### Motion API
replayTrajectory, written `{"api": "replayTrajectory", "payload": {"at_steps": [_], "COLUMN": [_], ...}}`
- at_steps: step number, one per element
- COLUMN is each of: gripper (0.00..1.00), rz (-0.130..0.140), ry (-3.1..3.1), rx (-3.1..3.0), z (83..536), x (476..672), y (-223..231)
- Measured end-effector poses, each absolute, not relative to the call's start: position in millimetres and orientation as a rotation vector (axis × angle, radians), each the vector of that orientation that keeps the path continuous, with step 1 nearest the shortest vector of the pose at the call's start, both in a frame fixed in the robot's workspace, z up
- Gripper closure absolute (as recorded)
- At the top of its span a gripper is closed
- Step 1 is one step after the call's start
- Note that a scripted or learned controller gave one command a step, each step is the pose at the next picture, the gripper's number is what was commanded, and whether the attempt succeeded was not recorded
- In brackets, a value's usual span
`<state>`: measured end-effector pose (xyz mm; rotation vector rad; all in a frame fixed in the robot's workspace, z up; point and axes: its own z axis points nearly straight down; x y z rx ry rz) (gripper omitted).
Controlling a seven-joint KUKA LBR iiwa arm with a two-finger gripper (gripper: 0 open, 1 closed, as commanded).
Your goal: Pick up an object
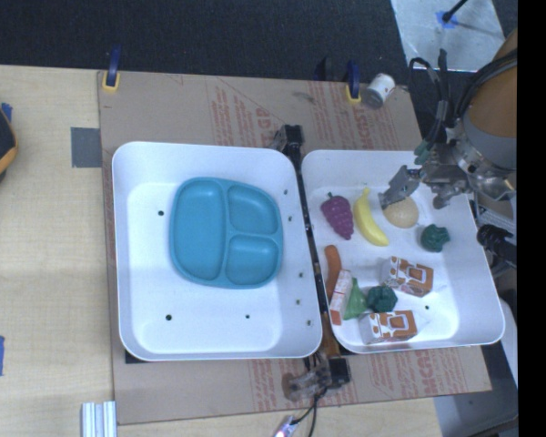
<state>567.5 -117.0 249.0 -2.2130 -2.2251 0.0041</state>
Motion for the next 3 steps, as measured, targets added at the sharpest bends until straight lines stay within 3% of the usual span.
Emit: {"api": "replayTrajectory", "payload": {"at_steps": [1,2,3], "gripper": [0.00,0.00,0.00], "rz": [0.010,0.001,0.006], "ry": [-2.221,-2.223,-2.223], "rx": [-2.212,-2.217,-2.217], "z": [94,92,100], "x": [589.2,656.3,557.9], "y": [-136,-138,-187]}}
